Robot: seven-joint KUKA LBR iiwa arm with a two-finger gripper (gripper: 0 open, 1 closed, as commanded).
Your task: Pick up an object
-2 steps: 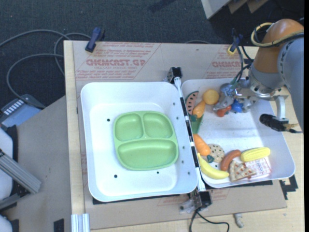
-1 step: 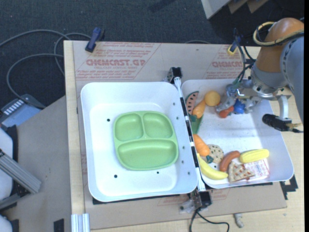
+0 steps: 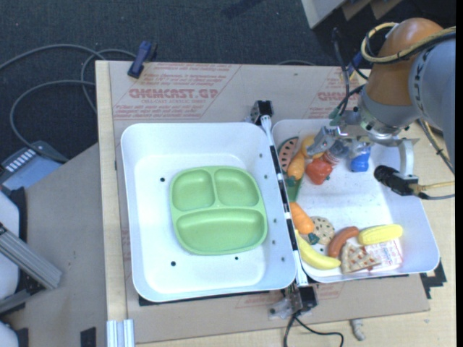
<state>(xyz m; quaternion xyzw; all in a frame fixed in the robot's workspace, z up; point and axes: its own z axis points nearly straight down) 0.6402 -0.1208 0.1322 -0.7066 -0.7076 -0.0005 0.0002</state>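
My gripper (image 3: pixel 331 144) hangs low over the back left part of the right bin (image 3: pixel 405 201). Just below it lies a red toy vegetable (image 3: pixel 318 170), with an orange piece (image 3: pixel 296 166) to its left and a small blue object (image 3: pixel 359 163) to its right. I cannot tell whether the gripper touches any of them. Toward the bin's front lie a carrot (image 3: pixel 302 219), a banana (image 3: pixel 318 257), a speckled cookie (image 3: pixel 323 230), a sausage (image 3: pixel 341 239), a corn cob (image 3: pixel 381 233) and a pizza slice (image 3: pixel 359 256).
The left bin (image 3: pixel 145 157) holds a green divided plate (image 3: pixel 217 210). A black clamp (image 3: pixel 262 111) sits where the bins meet at the back. A black cable plug (image 3: pixel 394 180) hangs from the arm over the right bin. A blue clip (image 3: pixel 141 58) lies on the bench's far left corner.
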